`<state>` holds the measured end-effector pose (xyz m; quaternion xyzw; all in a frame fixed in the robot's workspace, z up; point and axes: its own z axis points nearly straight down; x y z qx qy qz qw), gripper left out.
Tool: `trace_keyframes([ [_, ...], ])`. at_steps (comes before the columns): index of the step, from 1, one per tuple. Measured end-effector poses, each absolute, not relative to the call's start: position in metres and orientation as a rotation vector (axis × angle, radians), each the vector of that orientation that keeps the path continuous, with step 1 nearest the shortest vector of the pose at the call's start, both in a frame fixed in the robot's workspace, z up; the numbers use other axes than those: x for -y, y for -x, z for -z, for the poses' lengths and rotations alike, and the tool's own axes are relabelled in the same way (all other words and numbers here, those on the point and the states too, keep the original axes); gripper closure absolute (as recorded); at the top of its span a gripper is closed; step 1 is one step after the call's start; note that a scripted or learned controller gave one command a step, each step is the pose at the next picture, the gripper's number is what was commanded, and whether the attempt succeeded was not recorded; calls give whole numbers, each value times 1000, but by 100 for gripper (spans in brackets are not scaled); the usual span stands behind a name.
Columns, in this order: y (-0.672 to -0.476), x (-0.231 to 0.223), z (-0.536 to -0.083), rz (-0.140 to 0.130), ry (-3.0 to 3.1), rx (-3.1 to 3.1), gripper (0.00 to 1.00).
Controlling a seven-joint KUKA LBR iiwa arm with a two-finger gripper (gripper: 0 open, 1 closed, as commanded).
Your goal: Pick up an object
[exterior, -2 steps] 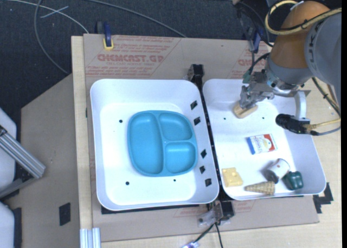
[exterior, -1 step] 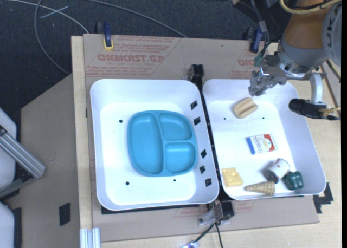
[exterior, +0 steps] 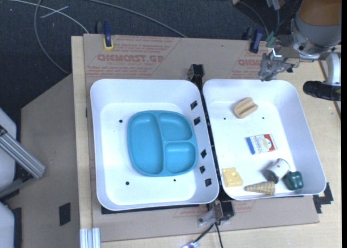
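Approach step: gripper (exterior: 272, 68) hangs over the right bin's (exterior: 309, 133) far edge, jaw state unclear, nothing held; nearest pick, the tan block (exterior: 244, 107), sits below it, so descend and centre there.

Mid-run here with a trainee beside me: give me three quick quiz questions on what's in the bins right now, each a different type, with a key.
1. True or false: the blue divided plate lies in the right bin.
2. Multiple choice: which item lies nearest the gripper? A) bread roll B) cheese slice C) ice cream cone
3. Fill in: the small card lies in the ____ bin.

Key: 1 false, it lies in the left bin; 2 A; 3 right.
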<state>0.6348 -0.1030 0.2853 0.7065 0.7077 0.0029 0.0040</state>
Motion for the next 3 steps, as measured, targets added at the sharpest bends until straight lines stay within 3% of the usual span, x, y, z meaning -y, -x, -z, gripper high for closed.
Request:
trace_keyframes([
  [3,-639,-57,-246,1,-2219,-2229,100],
])
